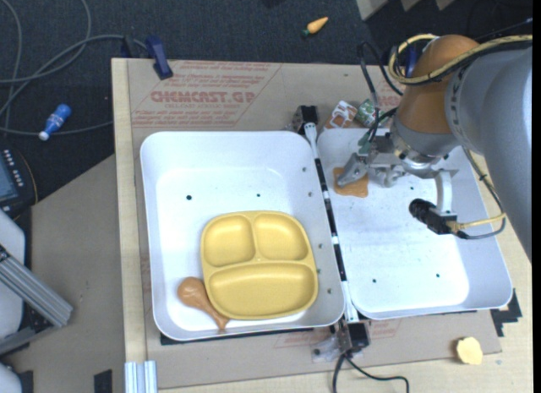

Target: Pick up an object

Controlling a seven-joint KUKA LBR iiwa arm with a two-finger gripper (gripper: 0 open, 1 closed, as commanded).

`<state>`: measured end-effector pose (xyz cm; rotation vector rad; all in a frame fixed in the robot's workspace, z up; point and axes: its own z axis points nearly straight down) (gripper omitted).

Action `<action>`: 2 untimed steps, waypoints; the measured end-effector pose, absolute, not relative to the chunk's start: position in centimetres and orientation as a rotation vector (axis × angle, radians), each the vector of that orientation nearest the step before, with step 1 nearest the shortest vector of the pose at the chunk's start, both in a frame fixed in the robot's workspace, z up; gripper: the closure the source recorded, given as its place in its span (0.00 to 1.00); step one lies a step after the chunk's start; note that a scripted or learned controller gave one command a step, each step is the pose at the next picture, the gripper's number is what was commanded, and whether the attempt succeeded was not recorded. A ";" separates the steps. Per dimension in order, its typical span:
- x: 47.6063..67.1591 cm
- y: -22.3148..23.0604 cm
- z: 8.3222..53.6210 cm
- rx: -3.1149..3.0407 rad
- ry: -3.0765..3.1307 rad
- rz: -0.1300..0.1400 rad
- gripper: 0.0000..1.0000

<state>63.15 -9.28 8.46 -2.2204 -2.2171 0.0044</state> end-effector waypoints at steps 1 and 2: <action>64.4 -9.3 8.5 -2.222 -2.224 -0.003 0.00; 64.4 -9.5 8.5 -2.222 -2.223 -0.002 0.00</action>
